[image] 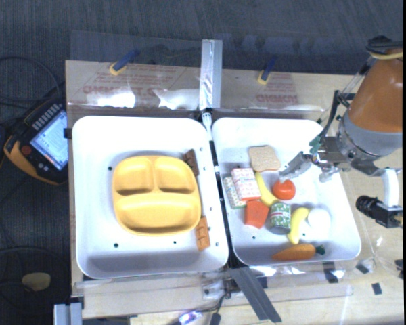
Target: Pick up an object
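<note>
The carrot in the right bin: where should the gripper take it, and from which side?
Probably at the middle of the carrot, from straight above. It lies flat along the near wall of the right bin, so the fingers should close across its narrow width. The banana beside it leaves little room.

two white bins (81, 202), one yellow tray (155, 195) (sectioned), two bananas (296, 223)

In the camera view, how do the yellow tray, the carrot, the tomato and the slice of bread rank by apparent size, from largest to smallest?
1. yellow tray, by far the largest.
2. carrot and slice of bread: too alike to rank; the carrot is longer, the bread broader.
3. tomato, the smallest.
</note>
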Action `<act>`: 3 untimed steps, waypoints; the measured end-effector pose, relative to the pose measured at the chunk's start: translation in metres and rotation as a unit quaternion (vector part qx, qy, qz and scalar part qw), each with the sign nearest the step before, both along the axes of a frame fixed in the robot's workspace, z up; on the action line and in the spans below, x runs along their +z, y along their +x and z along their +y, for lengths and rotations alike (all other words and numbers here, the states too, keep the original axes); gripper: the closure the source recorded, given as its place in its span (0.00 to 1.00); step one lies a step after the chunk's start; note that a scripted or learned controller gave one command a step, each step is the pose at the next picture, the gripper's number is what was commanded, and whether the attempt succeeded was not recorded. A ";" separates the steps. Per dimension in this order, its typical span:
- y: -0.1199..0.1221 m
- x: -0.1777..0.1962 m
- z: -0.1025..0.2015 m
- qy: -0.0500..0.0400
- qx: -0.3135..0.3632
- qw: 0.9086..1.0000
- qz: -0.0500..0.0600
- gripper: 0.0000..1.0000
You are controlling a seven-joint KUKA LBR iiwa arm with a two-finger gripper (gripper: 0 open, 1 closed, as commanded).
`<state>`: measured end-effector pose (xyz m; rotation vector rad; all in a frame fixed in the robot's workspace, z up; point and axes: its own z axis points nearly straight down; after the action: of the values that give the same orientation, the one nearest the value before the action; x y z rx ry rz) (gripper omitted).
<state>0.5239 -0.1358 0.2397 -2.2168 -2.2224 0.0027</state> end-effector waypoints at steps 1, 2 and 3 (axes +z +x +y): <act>-0.009 -0.145 -0.025 0.000 -0.061 0.998 -0.001 0.00; 0.070 -0.150 -0.017 -0.003 -0.057 0.998 -0.007 0.00; 0.070 -0.141 -0.016 -0.002 -0.057 0.998 -0.008 1.00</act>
<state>0.5943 -0.1520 0.0991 -2.3494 -2.1018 -0.0097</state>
